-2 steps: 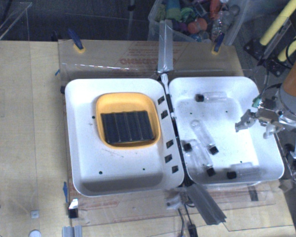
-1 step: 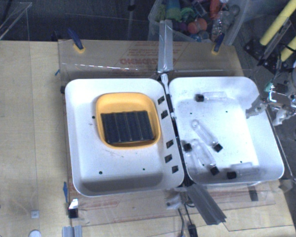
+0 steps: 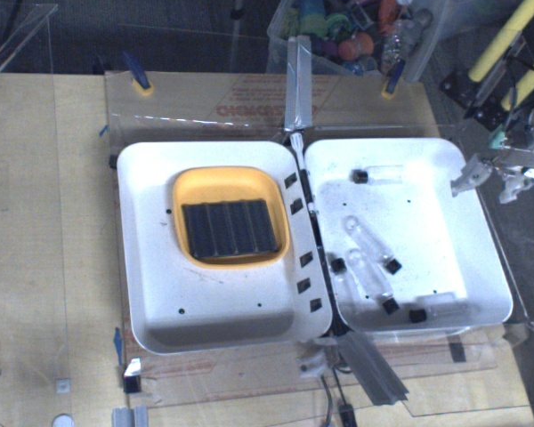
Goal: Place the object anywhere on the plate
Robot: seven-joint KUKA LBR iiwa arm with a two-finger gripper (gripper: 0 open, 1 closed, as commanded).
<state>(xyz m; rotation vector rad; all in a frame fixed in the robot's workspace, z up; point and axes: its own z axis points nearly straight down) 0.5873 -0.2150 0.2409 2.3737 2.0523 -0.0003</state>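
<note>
- Clear plastic tubes (image 3: 367, 258) with black caps lay in the bin right of the yellow plate (image 3: 229, 215) — likely light, stiff, slippery; best pinched mid-barrel.
- Gripper (image 3: 501, 176) hovered farther right of the plate; its opening couldn't be judged.

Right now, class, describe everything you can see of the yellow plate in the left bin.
The yellow plate is a rounded square of matte, plastic-looking material with a raised rim. It lies flat in the left bin, toward the back and middle. A dark ribbed rectangular object rests on it, covering most of its inside. Nothing else touches it.
</note>
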